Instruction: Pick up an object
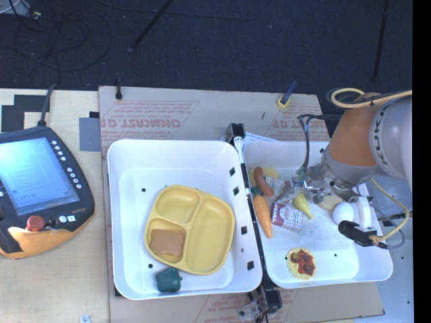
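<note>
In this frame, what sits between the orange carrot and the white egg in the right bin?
In the camera view, between the carrot and the egg lie a red-and-white packet and a small yellow piece, with the gripper just above them.

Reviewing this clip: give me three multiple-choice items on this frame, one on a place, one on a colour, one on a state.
1. Where does the yellow divided plate lie?
A. left bin
B. right bin
C. on the bench

2. What colour is the object below the plate, near the left bin's front wall?
A. red
B. dark green
C. white

3. How does the carrot rest?
A. propped upright
B. lying flat in the right bin
C. on the plate

Answers: 1 A, the plate sits inside the left bin. 2 B, the green object is dark green. 3 B, it lies along the bin's left side.
</note>
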Motion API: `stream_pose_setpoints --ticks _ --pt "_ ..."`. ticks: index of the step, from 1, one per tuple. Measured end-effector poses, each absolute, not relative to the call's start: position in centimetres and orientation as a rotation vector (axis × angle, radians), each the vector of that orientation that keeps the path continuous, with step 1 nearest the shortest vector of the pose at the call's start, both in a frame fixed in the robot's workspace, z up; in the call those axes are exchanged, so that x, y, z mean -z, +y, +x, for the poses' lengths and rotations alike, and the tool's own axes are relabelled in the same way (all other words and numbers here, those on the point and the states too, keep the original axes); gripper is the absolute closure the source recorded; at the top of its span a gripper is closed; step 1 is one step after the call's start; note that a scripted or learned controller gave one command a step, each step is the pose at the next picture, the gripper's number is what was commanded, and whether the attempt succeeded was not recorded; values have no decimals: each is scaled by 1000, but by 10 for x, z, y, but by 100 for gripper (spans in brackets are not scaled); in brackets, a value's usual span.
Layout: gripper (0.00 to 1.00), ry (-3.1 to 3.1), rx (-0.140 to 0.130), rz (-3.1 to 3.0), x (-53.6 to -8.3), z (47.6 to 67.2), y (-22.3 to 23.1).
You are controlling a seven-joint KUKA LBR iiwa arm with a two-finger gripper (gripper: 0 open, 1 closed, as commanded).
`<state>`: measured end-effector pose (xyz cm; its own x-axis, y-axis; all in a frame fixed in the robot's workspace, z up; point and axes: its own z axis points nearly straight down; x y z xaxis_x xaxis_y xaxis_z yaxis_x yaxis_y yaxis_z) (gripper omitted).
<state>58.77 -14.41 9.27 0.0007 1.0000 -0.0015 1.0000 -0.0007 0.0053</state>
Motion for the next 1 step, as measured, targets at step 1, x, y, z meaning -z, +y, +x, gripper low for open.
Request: stream_pose_setpoints --ticks 1 --pt "100 2208 -11 2219 -105 590 -146"
